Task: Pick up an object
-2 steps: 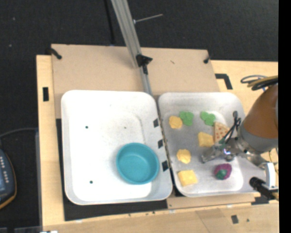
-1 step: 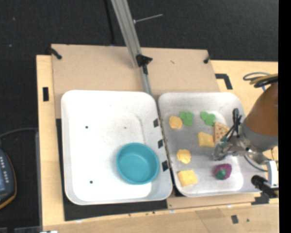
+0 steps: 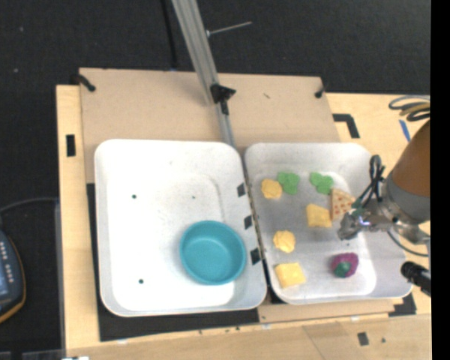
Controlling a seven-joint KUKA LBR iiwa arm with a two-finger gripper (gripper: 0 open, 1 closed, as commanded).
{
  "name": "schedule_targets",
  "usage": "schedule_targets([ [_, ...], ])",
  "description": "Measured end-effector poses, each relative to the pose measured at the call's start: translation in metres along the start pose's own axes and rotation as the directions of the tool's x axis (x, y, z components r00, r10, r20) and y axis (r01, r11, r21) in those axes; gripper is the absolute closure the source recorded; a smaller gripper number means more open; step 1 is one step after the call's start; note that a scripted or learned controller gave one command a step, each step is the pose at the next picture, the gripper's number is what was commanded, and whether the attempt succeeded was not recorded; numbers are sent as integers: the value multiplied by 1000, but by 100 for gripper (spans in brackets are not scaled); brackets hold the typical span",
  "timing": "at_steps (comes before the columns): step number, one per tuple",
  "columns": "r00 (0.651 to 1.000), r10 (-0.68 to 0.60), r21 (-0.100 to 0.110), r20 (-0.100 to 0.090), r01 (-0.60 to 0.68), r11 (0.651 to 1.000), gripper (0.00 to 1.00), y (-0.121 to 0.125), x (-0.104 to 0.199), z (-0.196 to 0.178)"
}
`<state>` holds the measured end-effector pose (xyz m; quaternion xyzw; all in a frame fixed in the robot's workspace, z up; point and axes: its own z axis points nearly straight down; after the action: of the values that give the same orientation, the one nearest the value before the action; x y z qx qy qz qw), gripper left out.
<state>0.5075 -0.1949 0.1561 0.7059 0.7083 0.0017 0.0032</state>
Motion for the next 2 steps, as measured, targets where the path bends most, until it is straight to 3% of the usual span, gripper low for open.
schedule_targets([
  [2, 1000, -1, -2, 1, 1, 1000, 100, 12, -4, -99],
])
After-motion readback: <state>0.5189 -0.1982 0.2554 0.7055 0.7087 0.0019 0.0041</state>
